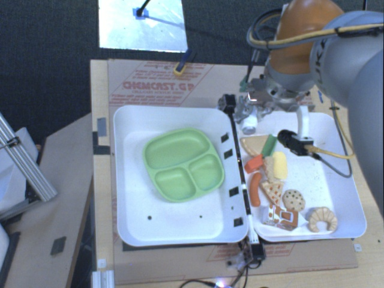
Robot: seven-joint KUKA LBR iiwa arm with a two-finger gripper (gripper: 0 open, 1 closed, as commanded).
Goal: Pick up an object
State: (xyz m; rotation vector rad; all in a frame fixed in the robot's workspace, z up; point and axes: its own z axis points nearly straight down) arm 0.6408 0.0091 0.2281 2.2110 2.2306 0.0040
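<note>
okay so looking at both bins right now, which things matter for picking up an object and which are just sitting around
For the job:
- gripper, over the right white bin's far left corner
- toy foods there: tan croissant, round speckled cookie, orange sausage, yellow corn piece, green pod

Lying about:
- green divided plastic tray in the left white bin
- cardboard sheet underneath

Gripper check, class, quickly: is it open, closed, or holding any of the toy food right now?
Gripper: cannot be told. It sits at the far edge of the right bin, above the toy food, with nothing visibly held.
</note>
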